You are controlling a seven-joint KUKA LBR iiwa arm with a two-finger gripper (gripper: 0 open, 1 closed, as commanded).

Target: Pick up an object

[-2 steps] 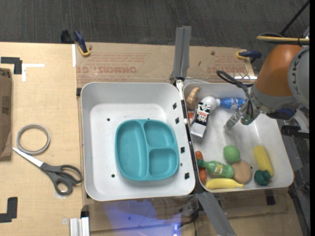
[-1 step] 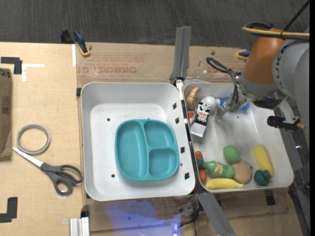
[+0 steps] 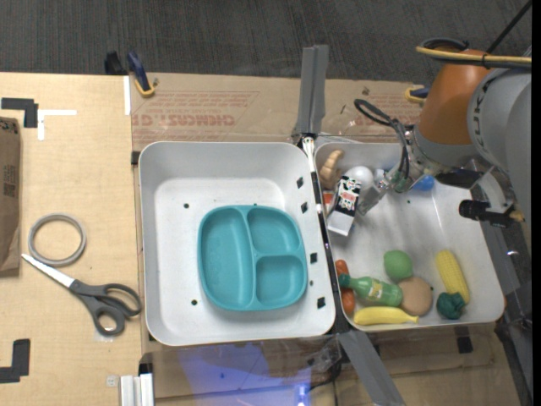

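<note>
While the tool (image 3: 382,184) hangs low at the back of the right bin (image 3: 439,227), its state I cannot tell. Just beside it leans a small carton (image 3: 345,203), probably light, stiff and a bit slick; take it across the flat sides.

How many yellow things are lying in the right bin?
2. A corn cob lies near the right wall, and a banana lies along the front wall, beside the green bottle. The arm may hide others at the back.
</note>
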